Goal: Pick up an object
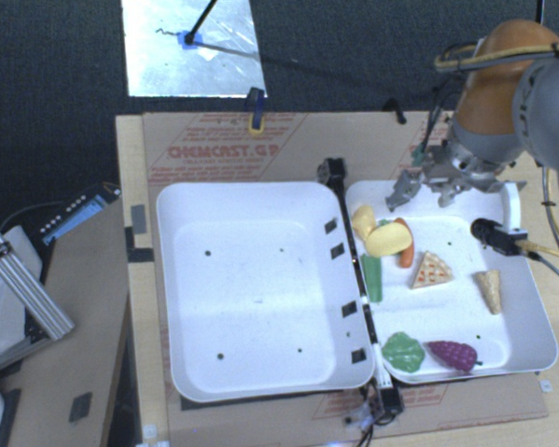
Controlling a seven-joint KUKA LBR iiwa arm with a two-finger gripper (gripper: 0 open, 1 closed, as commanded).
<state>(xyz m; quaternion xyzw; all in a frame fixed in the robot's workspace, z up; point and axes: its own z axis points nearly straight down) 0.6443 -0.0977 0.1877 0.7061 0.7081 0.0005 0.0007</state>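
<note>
A bench [142, 272] seen from above at a slant, carrying two shallow white bins side by side on a cardboard sheet.

Nearest the viewer, at the front edge of the right bin [533, 331], lie a green leafy toy vegetable [403, 352] in the front left corner and, just beside it, a purple grape bunch [452, 354]. Farther in, a tan cone-shaped piece [490, 290] sits toward the bin's right side, and an orange pizza-slice wedge [431, 271] lies near the middle. Against the bin's left wall a green pod-like stick [372, 278] lies lengthwise. Beyond it a cluster gathers: a yellow banana-like piece [384, 240], a pale yellow piece [364, 222] touching it, and an orange carrot-like piece [407, 249] tucked against them. The left bin [255, 285] has only its bare white floor.

At the far edge of the right bin, the grey arm with its orange band reaches in from the right. Its pincer [425, 191] hangs above the back rim with its two fingers spread apart and nothing between them. It sits near the yellow cluster but apart from it.

As a judgement, the task has barely begun: no object is lifted or gripped, and every item rests on the bin floor. What remains is to choose an item, probably from the nearby cluster, descend, close and lift.
</note>
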